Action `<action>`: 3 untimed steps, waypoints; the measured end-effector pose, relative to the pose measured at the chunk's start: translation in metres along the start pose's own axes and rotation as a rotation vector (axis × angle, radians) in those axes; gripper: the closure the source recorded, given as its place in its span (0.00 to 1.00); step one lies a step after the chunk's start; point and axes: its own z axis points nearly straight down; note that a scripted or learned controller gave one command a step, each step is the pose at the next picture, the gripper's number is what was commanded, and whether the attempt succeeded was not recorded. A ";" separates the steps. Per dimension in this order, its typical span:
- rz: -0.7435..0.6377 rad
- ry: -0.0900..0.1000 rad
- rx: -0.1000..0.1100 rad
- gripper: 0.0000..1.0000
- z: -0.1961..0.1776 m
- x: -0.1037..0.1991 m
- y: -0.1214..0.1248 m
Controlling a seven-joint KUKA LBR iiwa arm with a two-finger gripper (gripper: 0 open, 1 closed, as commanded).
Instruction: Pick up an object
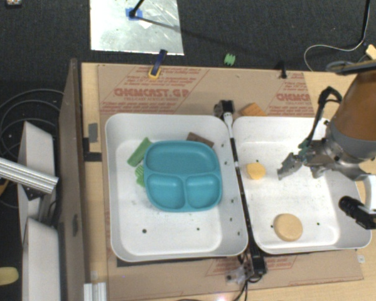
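Two white bins are sitting side by side on the counter (pixel 175 83), and the task seems to be at an early stage, because nothing is lifted yet. The claw (pixel 290 165) is hanging low in the right bin (pixel 313 231), with its tip pointing toward the left, and nothing is showing between its fingers; how wide they are standing, I cannot tell, since they are dark and small from this angle. Two possible targets are lying in the right bin: a small yellow block (pixel 255 171) near the claw, just to its left but apart from it, and a round tan disc (pixel 289 227) nearer the front wall, well apart from the claw. The left bin (pixel 122 231) is holding a blue divided plate (pixel 182 175), with a green object (pixel 138 152) and a brown object (pixel 200 139) partly hidden under its edges, so their shapes are hard to name. I judge that closing on an object and lifting it are both still left. The arm itself is cut off at the right edge, and its body is covering part of the right bin.
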 end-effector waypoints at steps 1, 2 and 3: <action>0.002 -0.003 -0.005 0.00 0.016 -0.049 0.062; -0.004 0.002 0.003 0.00 0.140 0.010 0.042; -0.004 -0.001 -0.007 0.00 0.134 0.010 0.102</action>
